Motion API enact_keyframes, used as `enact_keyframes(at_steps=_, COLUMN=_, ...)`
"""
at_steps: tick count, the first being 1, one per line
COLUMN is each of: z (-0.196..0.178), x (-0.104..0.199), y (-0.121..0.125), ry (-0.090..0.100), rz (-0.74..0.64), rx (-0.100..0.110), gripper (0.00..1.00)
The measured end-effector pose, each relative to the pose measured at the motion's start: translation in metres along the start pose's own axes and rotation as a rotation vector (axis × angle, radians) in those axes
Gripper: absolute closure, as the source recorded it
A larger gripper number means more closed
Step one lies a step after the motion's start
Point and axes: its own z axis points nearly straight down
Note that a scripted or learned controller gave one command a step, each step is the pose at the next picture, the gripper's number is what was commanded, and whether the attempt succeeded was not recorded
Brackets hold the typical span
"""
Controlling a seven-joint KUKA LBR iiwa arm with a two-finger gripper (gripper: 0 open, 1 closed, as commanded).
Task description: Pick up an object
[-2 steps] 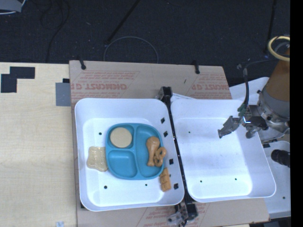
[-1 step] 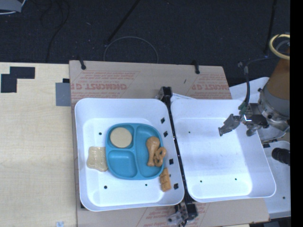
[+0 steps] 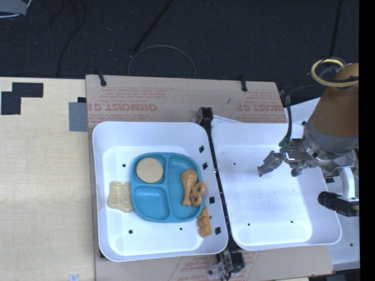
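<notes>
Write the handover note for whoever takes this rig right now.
Gripper: over the right bin, nothing between its fingers.
Left bin: blue divided plate with a round cracker in one section and a pretzel-like piece in another. A pale biscuit lies at the plate's left edge, a small brown snack at its lower right.
Done: nothing picked.
Left: reach the left bin, grasp one item.

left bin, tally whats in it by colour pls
blue: 1, the divided plate
tan or beige: 4, the round piece and the long knobbly piece on the plate, the flat piece off its left edge, the small piece by its lower right corner
total: 5
</notes>
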Motion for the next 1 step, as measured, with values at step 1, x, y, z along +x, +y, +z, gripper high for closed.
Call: enact_keyframes(at_steps=1, z=0.0482, x=-0.0036, y=0.0069, ry=0.000, rz=0.001, rx=0.001, gripper=0.00)
